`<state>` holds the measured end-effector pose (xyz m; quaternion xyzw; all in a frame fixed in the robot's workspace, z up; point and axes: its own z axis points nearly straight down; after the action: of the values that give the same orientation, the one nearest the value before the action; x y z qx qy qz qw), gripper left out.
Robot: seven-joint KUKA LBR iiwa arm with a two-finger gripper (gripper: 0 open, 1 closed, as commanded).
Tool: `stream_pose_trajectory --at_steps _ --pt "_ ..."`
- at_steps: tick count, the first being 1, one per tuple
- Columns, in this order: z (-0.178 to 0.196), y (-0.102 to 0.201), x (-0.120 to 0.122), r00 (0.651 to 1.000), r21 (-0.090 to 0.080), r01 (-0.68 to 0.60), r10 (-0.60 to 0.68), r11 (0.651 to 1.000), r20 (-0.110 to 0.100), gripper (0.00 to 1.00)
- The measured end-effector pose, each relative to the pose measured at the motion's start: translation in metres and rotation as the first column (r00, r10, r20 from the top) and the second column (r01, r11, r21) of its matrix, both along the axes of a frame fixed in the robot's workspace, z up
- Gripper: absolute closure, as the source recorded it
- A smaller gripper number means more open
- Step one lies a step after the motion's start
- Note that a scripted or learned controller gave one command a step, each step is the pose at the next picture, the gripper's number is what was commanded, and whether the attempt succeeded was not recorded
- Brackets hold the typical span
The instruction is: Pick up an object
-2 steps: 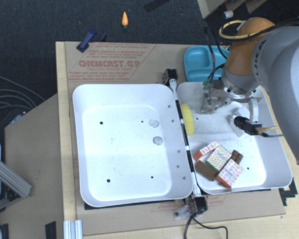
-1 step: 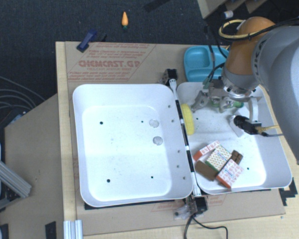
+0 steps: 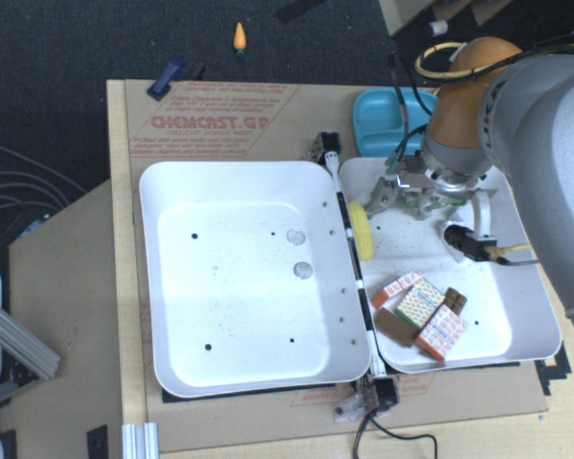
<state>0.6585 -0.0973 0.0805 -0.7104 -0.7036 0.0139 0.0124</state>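
Gripper (image 3: 407,197) hangs low over the far end of the right bin (image 3: 517,338), just beside the corn; I cannot tell whether it is spread or closed from this slanted view. Largest first: the arm (image 3: 517,113) reaches in from the right, the left bin (image 3: 172,352) lies alongside, a blue dish (image 3: 378,122) sits behind. Boxes (image 3: 423,314) cluster at the near end, probably light, stiff and easy across their short sides. Yellow corn (image 3: 362,232) lies against the left wall; likely smooth and rounded, best taken across its middle.
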Motion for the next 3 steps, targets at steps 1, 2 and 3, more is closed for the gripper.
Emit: stream_pose_trajectory --at_steps 1,2,3 --pt "0.104 0.01 -0.107 0.999 0.003 -0.009 0.009 1.0 0.035 0.0" --pt "0.02 -0.009 -0.092 0.999 0.003 -0.009 0.009 1.0 0.035 0.0" --pt "0.004 -0.007 -0.044 0.999 0.002 -0.01 0.01 1.0 0.037 0.0"
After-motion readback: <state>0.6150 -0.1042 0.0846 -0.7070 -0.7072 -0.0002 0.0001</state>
